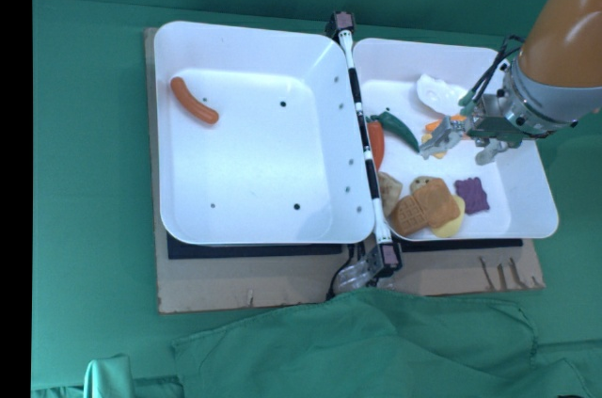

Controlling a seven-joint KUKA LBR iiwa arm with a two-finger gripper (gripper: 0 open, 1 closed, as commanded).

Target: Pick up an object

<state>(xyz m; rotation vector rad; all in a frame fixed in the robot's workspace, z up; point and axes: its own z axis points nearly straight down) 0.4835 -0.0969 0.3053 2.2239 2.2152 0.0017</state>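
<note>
My gripper (440, 138) hangs low over the middle of the right bin (529, 191), reaching in from the right. A small orange piece (432, 125) shows right at its tip; whether it is gripped I cannot tell. A green pepper (399, 129) and an orange carrot (376, 142) lie just left of the gripper. A white object (437, 91) rests behind it. Toward the front lie a brown waffle cookie (421, 210), a yellow piece (453, 223), a tan cracker (389, 194) and a purple piece (472, 195). In the left bin (245, 39) lies an orange sausage (194, 101) at the far left.
A black-and-white divider bar (362, 142) runs between the two bins. The bins sit on a cardboard sheet (235, 293). Crumpled green cloth (376, 349) lies in front of the bench. The arm's orange band (569, 20) looms over the right bin's far right corner.
</note>
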